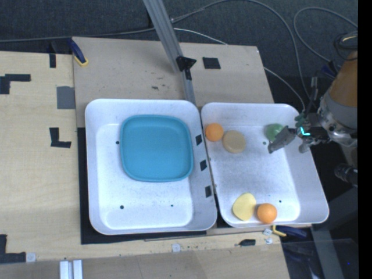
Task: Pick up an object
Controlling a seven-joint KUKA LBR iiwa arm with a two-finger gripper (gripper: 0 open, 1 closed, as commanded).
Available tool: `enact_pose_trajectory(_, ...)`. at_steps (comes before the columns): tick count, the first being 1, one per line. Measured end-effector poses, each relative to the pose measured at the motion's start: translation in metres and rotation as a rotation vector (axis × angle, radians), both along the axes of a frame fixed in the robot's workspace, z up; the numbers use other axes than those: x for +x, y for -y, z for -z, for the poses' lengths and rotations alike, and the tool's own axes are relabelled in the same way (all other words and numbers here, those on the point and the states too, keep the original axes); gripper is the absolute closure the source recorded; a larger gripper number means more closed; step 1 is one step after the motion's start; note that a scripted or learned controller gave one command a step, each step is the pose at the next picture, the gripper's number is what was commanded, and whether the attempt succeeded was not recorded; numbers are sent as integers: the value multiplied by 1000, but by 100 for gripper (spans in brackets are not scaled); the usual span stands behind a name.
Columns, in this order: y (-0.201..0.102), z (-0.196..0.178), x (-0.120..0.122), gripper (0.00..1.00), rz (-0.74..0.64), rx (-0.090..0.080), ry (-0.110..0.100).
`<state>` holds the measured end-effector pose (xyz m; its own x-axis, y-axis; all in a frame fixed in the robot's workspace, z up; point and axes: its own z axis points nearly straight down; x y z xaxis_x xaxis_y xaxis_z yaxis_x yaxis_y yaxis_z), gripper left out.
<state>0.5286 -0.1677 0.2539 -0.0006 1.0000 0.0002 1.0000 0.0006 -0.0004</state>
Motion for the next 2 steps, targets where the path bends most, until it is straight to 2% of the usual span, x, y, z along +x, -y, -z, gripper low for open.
enact_pose_trajectory(1,0,0,0,0,0,0,0)
enact_pose_trajectory(2,0,63,2,0,0,1,-6)
